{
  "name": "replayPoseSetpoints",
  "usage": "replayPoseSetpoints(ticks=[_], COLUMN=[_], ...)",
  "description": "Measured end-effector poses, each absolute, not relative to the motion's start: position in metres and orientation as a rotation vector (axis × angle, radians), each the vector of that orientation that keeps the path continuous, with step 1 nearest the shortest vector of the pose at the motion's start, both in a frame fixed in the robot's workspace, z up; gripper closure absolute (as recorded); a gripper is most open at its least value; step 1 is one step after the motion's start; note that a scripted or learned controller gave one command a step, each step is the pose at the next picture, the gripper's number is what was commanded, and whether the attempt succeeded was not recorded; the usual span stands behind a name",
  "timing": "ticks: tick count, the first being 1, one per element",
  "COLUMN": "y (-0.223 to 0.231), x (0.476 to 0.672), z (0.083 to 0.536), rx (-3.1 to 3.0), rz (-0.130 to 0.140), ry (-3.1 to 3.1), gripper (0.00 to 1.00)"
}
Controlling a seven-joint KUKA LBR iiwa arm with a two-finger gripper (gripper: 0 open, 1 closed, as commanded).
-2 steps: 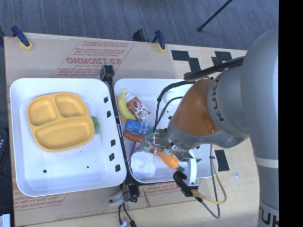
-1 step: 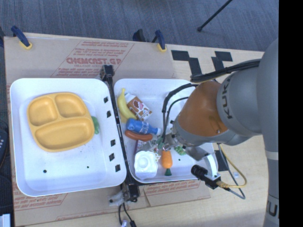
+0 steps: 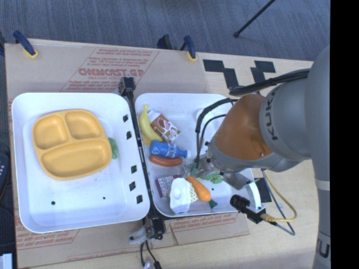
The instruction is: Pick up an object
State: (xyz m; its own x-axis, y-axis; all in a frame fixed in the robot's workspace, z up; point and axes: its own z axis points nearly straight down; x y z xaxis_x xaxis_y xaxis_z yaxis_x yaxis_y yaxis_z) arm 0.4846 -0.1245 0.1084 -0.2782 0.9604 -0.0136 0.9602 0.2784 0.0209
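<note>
Overhead, we see the grey arm (image 3: 291, 122) with its orange band reaching in from the right and covering much of the right bin (image 3: 179, 101). We count two white bins side by side; the left bin (image 3: 67, 206) holds one yellow divided tray (image 3: 71, 143) with three compartments, and a scrap of something green (image 3: 114, 148) peeks out at the tray's right edge.

We count six loose things in the right bin. One white bottle-like item (image 3: 179, 195) lies near the front wall. One yellow banana (image 3: 147, 125) lies along the bin's left side, curved, and just beside it sits one small packet (image 3: 165, 128) printed in brown, red and white. Below these we see one blue bottle (image 3: 166, 149) lying on its side, and touching its lower edge one reddish sausage (image 3: 166, 161). One orange carrot (image 3: 199, 188) with a green tip lies tilted beside the white item, touching it. One flat purple-edged card (image 3: 164, 185) lies partly under the white item.

The gripper (image 3: 201, 168) sits low in the right bin, just above the carrot and to the right of the sausage; we cannot tell how it is set, since the wrist hides it, and we see nothing held.
</note>
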Motion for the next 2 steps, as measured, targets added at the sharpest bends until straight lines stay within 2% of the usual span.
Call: replayPoseSetpoints(ticks=[1,2], y=[-0.1244,-0.1222], x=[0.4846,0.4914], z=[0.1083,0.1031], rx=[1.873,1.548], rz=[0.013,0.024], ry=[2.493,2.677], gripper=[0.0,0.0])
